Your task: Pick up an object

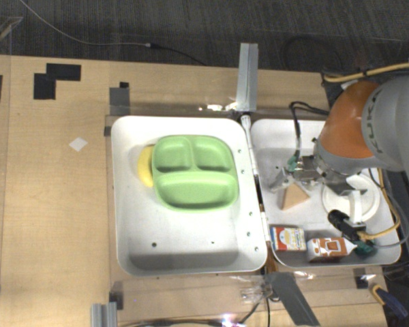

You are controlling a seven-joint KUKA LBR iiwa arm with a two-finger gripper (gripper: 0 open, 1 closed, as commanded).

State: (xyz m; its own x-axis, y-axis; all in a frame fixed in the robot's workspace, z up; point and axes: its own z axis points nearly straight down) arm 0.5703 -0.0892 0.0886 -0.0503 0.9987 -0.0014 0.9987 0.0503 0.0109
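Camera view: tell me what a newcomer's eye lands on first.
The bright green divided tray sits in the middle of the left bin, with a yellow thing peeking from under its left edge. Next comes the grey arm with its orange band, reaching over the right bin, where a tan wedge and two small cartons lie.

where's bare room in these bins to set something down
Left bin: broad bare floor between the green tray and the near wall. Right bin is crowded: gripper, tan wedge, red carton and brown carton by its near wall.
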